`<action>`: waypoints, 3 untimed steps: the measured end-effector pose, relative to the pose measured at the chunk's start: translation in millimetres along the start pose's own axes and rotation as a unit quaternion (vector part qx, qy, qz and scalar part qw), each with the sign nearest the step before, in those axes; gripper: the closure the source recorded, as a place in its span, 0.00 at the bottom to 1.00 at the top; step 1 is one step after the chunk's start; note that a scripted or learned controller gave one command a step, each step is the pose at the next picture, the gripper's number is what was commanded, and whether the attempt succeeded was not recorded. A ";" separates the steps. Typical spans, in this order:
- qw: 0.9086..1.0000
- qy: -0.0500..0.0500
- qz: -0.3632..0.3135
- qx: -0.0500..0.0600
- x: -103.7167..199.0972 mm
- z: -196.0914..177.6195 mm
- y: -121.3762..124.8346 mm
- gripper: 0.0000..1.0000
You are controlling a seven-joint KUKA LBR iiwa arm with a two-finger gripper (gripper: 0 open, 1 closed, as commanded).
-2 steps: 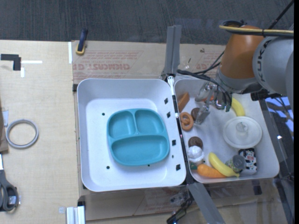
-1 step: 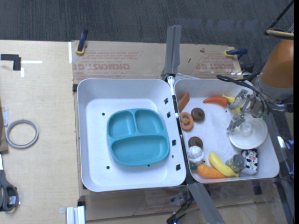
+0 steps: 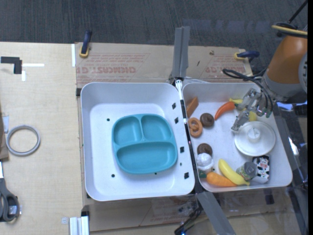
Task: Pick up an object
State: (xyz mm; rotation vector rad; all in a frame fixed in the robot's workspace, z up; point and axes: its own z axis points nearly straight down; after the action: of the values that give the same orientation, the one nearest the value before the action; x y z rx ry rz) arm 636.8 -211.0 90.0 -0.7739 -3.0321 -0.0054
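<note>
The arm reaches in from the right and its hand [image 3: 247, 112] hangs low over the far side of the right bin [image 3: 222, 93], just above the back edge of a white round lid [image 3: 254, 138]. From where I stand I cannot tell how the hand is set, or whether anything is in it.

No one object is named, so the nearest pieces are the likely picks: the white lid right under the hand, a small yellow piece [image 3: 252, 115] against the hand itself, and the red-orange chili pepper [image 3: 225, 108] just to its left. The lid is flat and wide, so I'd judge it a poor thing to pinch from above. The pepper looks easier: it is slim and lies apart from its neighbours, so a straight drop across its narrow width should do.

The rest of that bin is crowded. An orange ring [image 3: 195, 127] and a brown doughnut [image 3: 207, 120] sit near the bin's left wall. At the near end a banana [image 3: 230, 172], a carrot [image 3: 220, 180], a second brown piece [image 3: 204, 149] and a black-and-white carton [image 3: 262, 168] lie packed together, touching or nearly so, which would foul a clean grip.

The left bin [image 3: 93, 131] holds a blue divided plate [image 3: 145, 144]. Out on the tabletop [image 3: 39, 180] lies a grey tape roll [image 3: 22, 140].
</note>
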 end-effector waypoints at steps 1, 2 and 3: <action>1.000 -0.007 0.009 0.000 23.9 -0.5 61.5 0.00; 0.988 -0.012 0.156 0.005 62.6 -1.7 86.4 0.00; 0.958 -0.007 0.287 -0.001 67.3 0.8 91.6 0.00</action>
State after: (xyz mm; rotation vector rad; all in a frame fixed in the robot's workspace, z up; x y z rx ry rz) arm 621.7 -98.3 90.1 -1.6188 -2.6926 0.0038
